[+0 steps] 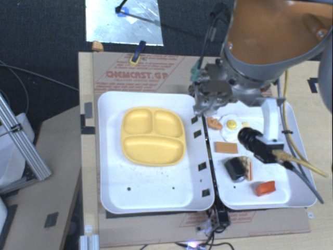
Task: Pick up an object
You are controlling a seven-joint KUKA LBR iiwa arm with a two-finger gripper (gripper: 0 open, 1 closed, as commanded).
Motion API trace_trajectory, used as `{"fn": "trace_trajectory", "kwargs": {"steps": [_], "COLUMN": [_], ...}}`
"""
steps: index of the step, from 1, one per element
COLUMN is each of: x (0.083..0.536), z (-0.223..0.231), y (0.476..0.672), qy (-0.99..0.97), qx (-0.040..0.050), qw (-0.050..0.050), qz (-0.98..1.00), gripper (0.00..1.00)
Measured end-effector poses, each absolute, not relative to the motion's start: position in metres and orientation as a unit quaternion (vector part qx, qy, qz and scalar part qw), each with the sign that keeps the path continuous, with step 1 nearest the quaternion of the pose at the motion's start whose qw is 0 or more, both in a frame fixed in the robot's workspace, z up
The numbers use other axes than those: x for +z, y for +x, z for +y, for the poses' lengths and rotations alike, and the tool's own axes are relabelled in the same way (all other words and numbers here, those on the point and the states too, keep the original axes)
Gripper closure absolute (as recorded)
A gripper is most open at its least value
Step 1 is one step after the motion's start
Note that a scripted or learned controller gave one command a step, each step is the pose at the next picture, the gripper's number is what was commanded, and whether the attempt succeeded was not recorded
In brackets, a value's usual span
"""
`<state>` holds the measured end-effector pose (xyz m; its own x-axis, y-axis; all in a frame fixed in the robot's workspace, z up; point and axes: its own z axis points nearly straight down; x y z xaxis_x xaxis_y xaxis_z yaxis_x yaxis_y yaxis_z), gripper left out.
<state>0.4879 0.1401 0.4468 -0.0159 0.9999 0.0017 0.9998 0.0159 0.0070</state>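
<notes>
Gripper low over right bin's upper-left corner.
Finger spread: cannot tell. Nothing seen pinched; small orange piece and fried-egg toy just beside.

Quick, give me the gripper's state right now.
Gripper: over the far left corner of the right bin; open or shut cannot be told, and nothing is seen held.

Beneath the cardboard sheet you see a pale wooden bench; dark carpet lies beyond it. Behind the cardboard rests a shiny metal plate; to its left stands an aluminium frame.
</notes>
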Motion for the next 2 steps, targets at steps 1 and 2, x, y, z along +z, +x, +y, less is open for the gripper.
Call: {"fn": "trace_trajectory", "kwargs": {"steps": [1,2], "x": [0.458,0.388], "z": [0.140,0.097], "y": [0.489,0.487], "qy": [0.699,0.708], "qx": [0.0046,-0.0011], "qw": [0.003,0.000], "qz": [0.715,0.706], "gripper": [1.00,1.00]}}
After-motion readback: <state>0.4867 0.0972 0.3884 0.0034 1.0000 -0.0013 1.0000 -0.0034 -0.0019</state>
